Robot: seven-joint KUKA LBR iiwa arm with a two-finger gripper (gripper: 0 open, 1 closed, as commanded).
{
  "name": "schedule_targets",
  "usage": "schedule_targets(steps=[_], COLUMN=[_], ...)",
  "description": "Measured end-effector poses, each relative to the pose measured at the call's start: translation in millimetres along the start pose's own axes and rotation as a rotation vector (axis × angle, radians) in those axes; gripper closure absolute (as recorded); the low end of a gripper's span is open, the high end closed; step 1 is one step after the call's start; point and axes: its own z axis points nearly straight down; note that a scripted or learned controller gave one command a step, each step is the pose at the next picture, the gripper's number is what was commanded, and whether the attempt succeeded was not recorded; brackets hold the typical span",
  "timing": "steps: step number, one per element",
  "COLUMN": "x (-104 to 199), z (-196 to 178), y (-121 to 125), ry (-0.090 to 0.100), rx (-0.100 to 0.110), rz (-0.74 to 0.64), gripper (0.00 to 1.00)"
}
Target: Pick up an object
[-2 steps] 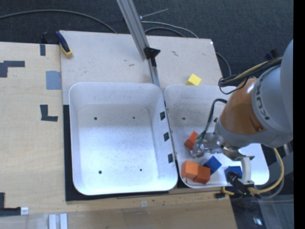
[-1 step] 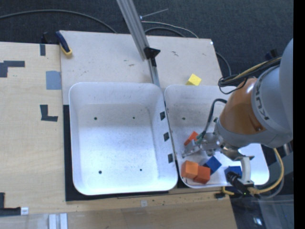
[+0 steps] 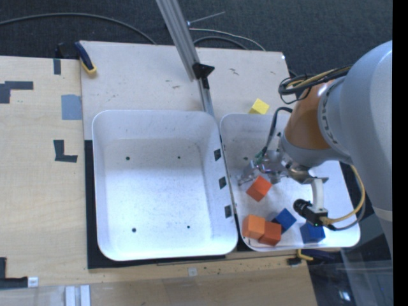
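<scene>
Your hand hangs over the orange cube in the right bin, grip state impossible to tell; the cube sits tilted, so closing off-centre could knock it aside

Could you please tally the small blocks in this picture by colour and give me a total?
Orange blocks: 3, one near the gripper at, two touching at and
Blue blocks: 2, at and
Yellow blocks: 1, outside the bins at
Total: 6
</scene>
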Motion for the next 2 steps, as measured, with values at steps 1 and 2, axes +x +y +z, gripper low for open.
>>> schedule_targets(steps=[1,2], x=[0.1,0.8], z=[-0.5,-9.8], y=[-29.3,-28.6], ry=[0.001,0.001], rx=[0.007,0.007], rz=[0.003,0.001], gripper=[0.00,1.00])
